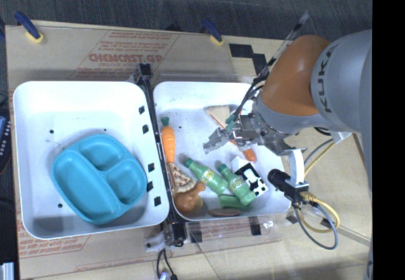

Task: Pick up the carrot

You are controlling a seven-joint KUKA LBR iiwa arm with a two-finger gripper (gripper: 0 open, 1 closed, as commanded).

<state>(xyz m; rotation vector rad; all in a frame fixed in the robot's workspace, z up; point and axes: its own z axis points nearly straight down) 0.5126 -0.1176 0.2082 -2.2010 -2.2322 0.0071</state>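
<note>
From above, the hand (218, 138) hangs over the right bin (190, 92), nothing between its fingers; whether they stand apart or together I cannot tell. The carrot (168, 143) lies to the hand's left, against the bin's left wall, near but apart. Two green bottles (218, 181) lie just below the hand. This looks like the approach step: next the hand must shift left over the carrot, line up across it, then descend.

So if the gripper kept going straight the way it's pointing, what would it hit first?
Likely the carrot: the gripper points left across the right bin toward it, though its height above the floor is unclear.
</note>
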